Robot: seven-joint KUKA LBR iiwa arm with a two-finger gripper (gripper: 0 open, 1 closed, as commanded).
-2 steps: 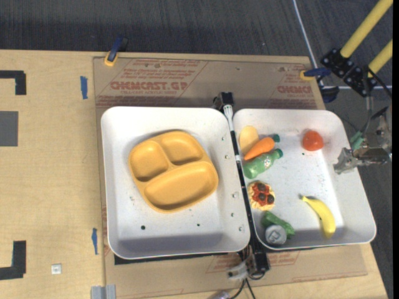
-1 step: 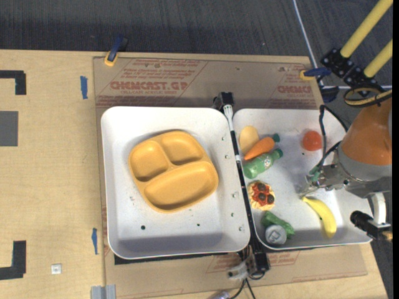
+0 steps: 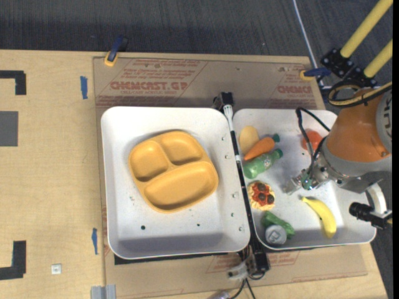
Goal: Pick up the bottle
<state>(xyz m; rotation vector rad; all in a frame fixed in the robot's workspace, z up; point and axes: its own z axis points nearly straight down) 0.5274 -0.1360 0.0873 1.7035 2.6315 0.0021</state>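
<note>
We count two white bins on the desk (image 3: 50, 167), side by side. The left bin (image 3: 118, 185) carries one yellow tray (image 3: 173, 170) with three compartments, lying near its middle. The right bin (image 3: 355, 232) carries the small things.

We see one green bottle (image 3: 262, 164) lying on its side in the far left part of the right bin, its cap end pointing right and slightly far. One carrot (image 3: 260, 146) lies just beyond it, touching or almost touching it, and one pale yellow fruit (image 3: 249, 136) sits at the carrot's far left end. Nearer to us than the bottle we find one small tart (image 3: 261, 194) topped with red and dark berries. At the near left of that bin lie one green item (image 3: 274, 220) and one can (image 3: 275, 234) with a silver top, close together. One banana (image 3: 322, 215) lies near the right bin's near right part. One red thing (image 3: 311, 141) shows partly behind the arm (image 3: 358, 136); we cannot tell what it is.

The gripper (image 3: 305, 180) is low over the middle of the right bin, between the tart and the banana, well right of the bottle. We cannot tell whether it is spread or closed, and we see nothing held in it.
</note>
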